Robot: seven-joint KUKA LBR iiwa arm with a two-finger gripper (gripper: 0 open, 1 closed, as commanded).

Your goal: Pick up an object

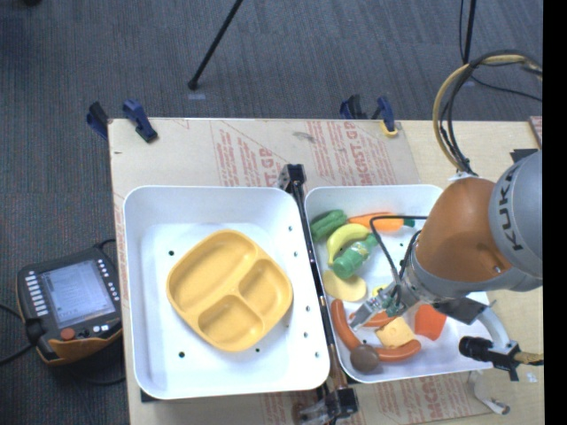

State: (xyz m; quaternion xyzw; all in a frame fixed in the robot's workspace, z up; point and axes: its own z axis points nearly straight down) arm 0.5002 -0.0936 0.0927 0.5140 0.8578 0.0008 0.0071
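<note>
The right bin (372, 189) holds several toy foods: a green pickle (329, 222), a yellow banana (345, 237), a green piece (352, 258), an orange carrot (376, 222), a pale yellow piece (344, 285), a red sausage (344, 323), a brown lump (363, 358), a yellow cheese wedge (396, 333) and an orange block (430, 321). My gripper (379, 306) hangs low in this bin, between the pale yellow piece and the cheese wedge, just right of the red sausage. The orange and grey wrist hides the bin's right part.
The left bin (213, 193) holds a yellow divided plate (230, 288). A black divider (306, 237) runs between the bins. A teach pendant (66, 304) lies left of the bench. Blue clamps (140, 120) grip the bench's far edge.
</note>
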